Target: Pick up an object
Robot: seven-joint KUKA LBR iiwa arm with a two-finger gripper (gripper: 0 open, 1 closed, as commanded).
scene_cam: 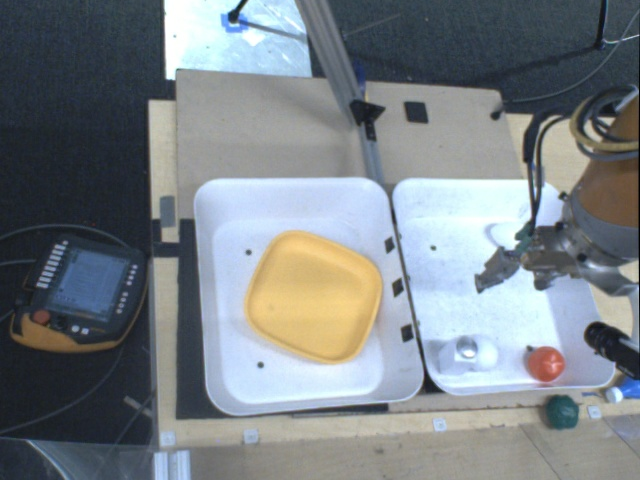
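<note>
Two bins sit side by side. The left bin [215, 298] holds a yellow plate [314, 296]. In the right bin [450, 258], the gripper [500, 268] hovers, fingers spread and empty, seemingly still approaching; next it likely must descend toward the red ball [545, 364] or white-silver object [470, 353].

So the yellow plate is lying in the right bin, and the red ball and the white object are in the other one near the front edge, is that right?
Not quite. The camera view shows the yellow plate lying in the left bin, not the right one. The red ball and the white object are in the other bin, the right bin, near its front edge, as you said.
</note>
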